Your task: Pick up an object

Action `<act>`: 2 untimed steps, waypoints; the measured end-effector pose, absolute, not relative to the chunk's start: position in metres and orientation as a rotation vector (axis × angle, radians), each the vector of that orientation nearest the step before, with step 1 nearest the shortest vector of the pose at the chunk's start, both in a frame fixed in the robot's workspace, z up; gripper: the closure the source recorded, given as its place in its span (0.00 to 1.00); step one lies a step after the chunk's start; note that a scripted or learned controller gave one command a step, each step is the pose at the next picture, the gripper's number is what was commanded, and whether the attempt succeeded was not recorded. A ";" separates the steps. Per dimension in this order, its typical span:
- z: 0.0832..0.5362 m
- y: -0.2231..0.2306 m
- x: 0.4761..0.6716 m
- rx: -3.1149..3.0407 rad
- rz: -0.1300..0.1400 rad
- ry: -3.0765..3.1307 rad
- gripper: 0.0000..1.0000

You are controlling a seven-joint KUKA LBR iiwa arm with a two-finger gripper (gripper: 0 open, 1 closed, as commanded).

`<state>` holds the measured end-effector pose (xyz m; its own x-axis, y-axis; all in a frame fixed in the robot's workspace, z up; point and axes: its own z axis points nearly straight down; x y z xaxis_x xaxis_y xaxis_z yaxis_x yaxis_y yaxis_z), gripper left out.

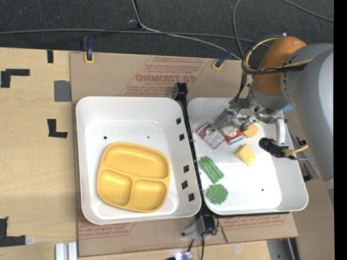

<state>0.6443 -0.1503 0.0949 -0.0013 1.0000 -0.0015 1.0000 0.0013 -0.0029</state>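
Below, we saw two white bins side by side on the desk. One yellow divided tray lay in the left bin. In the right bin we counted five things: one patterned packet, one small red-and-white item, one yellow block, one green ridged piece and one green round piece. The pincer hovered just above the red-and-white item; we could not tell its spread.
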 end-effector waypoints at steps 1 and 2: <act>0.090 -0.151 0.647 -2.222 -0.002 -2.226 0.00; 0.103 -0.149 0.650 -2.224 -0.014 -2.233 1.00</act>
